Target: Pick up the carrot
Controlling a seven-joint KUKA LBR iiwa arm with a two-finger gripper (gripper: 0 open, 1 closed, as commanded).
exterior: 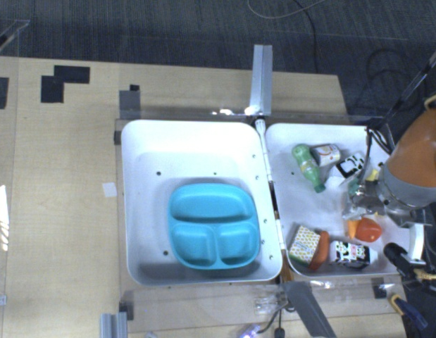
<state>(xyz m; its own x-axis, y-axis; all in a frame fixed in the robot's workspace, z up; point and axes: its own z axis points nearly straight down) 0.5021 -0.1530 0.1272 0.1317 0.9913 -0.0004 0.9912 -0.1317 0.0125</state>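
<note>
The carrot (365,229) looks like the bright orange piece on the floor of the right bin (288,189), near its front right corner. My gripper (359,204) hangs directly over its upper left end, very close to it or touching; the view does not settle which. The grey wrist and orange band (415,157) come in from the right and hide the bin's right wall. Nothing is seen lifted off the bin floor.
A cow-patterned box (351,253), an orange-brown stick-shaped piece (320,251) and a snack pack (305,243) lie along the front wall. A green bottle (308,165) and small packs (325,153) sit at the back. The left bin (140,189) holds a blue divided tray (214,224).
</note>
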